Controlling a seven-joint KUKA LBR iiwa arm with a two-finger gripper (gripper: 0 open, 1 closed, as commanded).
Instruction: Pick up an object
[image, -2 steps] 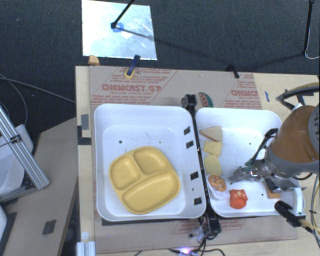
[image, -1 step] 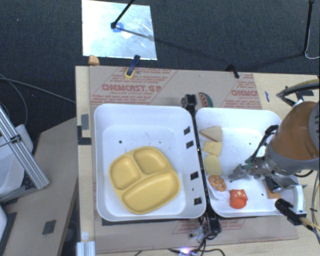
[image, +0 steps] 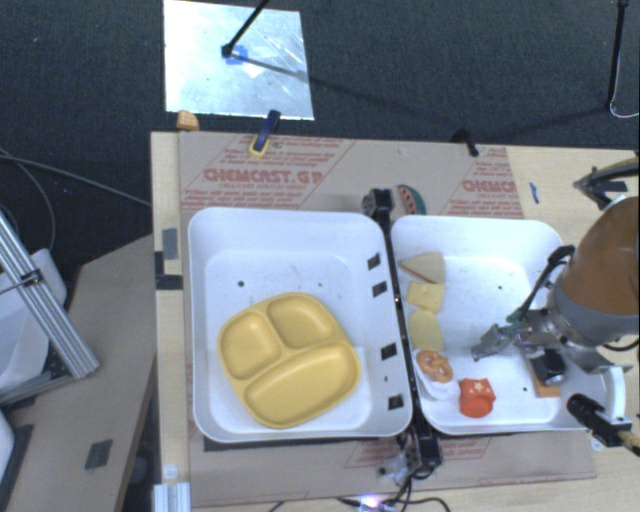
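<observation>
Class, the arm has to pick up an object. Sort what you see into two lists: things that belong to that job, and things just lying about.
Belongs to the job:
claw
right bin
orange-red toy
pale wedges
pretzel-like piece
yellow divided tray

Just lying about:
foil sheet
blue and yellow clip

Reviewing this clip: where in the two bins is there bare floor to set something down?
Left bin: bare strip along the far wall above the yellow divided plate. Right bin: bare middle between the cheese pieces and the claw. Crowded along the divider side: cheese, pretzel, red toy.
</observation>
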